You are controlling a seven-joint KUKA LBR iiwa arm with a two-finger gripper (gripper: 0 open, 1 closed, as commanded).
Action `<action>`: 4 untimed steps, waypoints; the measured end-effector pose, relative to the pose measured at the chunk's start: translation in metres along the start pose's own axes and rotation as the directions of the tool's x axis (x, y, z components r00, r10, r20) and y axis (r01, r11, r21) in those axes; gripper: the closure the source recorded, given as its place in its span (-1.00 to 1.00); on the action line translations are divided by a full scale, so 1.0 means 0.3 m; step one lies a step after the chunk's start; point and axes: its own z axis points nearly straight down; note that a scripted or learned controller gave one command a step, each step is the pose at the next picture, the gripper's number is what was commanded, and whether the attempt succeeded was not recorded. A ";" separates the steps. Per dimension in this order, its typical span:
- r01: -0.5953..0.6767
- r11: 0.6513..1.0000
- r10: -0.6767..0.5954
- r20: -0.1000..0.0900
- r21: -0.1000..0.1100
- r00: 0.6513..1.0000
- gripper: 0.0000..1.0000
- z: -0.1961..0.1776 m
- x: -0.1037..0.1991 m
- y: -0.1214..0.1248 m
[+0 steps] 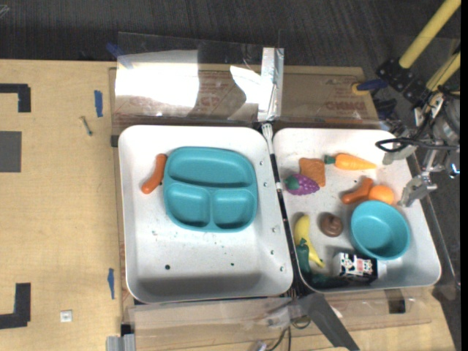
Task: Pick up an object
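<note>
Pincer [417, 189] at right bin's [431, 269] right rim, jaw state cannot tell, holding nothing visible; candidates crowd there—orange ball [381, 193] touching teal bowl [379, 229], carrot [351, 162] near—so a descent likely clips the bowl rim or nudges the ball away.

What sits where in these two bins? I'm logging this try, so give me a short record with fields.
left bin: teal divided tray; orange sausage beside its left edge
right bin: teal bowl, carrot, grapes, banana, orange, black-and-white carton
tool: over the right bin's right rim, nothing seen between its fingers
</note>
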 end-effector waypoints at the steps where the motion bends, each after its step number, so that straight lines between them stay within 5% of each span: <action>1: -0.050 0.999 0.050 0.006 0.002 0.999 -1.00 0.517 0.072 -0.103; 2: -0.023 1.000 0.023 0.007 -0.002 1.000 -1.00 0.551 -0.178 0.121; 3: -0.074 0.997 0.074 0.005 0.001 0.997 -1.00 0.551 -0.178 0.139; 4: -0.072 0.997 0.072 0.022 0.005 0.997 1.00 0.491 -0.195 0.137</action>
